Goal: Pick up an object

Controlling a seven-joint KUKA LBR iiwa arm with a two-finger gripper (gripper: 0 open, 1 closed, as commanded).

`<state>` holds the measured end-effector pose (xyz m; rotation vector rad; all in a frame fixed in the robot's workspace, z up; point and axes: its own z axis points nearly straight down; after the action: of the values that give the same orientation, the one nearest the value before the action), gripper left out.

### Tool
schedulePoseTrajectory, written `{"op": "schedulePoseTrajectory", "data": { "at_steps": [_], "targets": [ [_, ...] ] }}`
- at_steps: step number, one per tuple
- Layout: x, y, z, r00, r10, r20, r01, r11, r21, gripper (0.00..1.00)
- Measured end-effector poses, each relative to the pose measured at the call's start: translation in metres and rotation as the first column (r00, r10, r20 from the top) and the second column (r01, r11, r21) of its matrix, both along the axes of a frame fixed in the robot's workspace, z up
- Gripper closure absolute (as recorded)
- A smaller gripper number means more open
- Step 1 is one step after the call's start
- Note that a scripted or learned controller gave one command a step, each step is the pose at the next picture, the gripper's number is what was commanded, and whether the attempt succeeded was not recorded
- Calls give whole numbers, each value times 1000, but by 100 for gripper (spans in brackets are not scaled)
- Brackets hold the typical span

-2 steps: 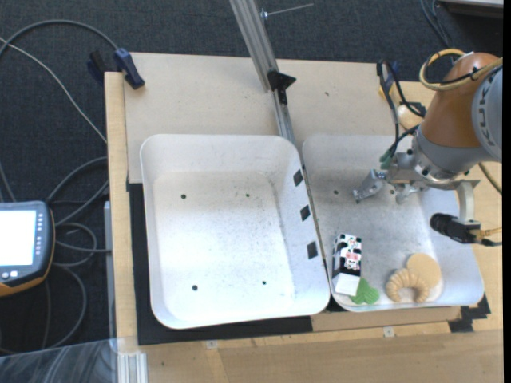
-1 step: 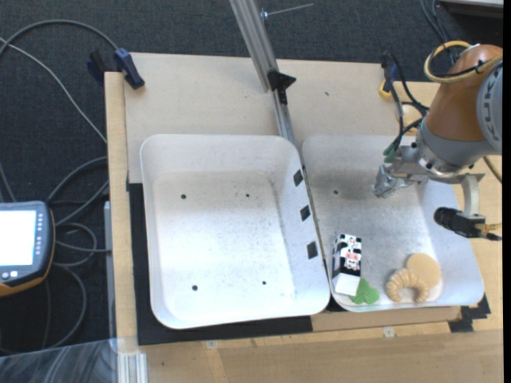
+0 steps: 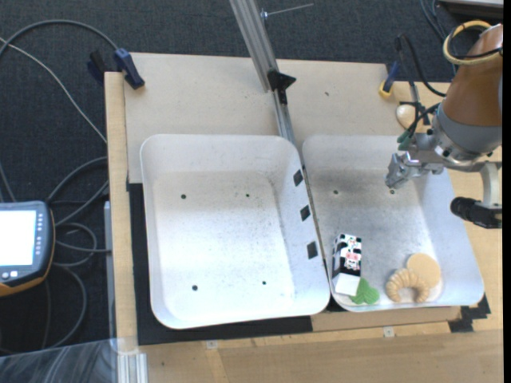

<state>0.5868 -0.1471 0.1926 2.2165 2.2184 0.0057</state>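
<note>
Tan and curled like a croissant, one soft toy (image 3: 414,278) lies in the near right corner of the right bin (image 3: 447,238). Just to its left, near the front wall of the same bin, there is a small black-and-white box with a cow pattern (image 3: 347,254), and a white card (image 3: 346,284) with a green piece (image 3: 366,294) lies touching its lower end. All of these objects rest on the bin floor — none of them is in my hold.

My gripper (image 3: 394,175) is over the far part of the right bin, well apart from the toy and the box. It points down toward the bin floor, and I see nothing between its fingers; how wide they stand apart I cannot tell, because they are too small and too dark.

My arm (image 3: 475,94) comes in from the right, with the orange band above the grey wrist.

The left bin (image 3: 160,166) lies beside the right one, their inner walls touching — a metal rail (image 3: 254,34) runs down between them from the far side.
</note>
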Motion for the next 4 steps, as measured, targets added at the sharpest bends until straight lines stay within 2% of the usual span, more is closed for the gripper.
{"op": "schedulePoseTrajectory", "data": {
  "at_steps": [1, 3, 4],
  "targets": [
    [1, 0, 17, 1000, 0, -2, 0, 1000, 0, 100],
    [-12, 108, 9, 1000, 5, -10, -5, 1000, 5, 100],
    [-18, 157, 24, 1000, 6, -5, -6, 1000, 4, 100]
  ]
}}
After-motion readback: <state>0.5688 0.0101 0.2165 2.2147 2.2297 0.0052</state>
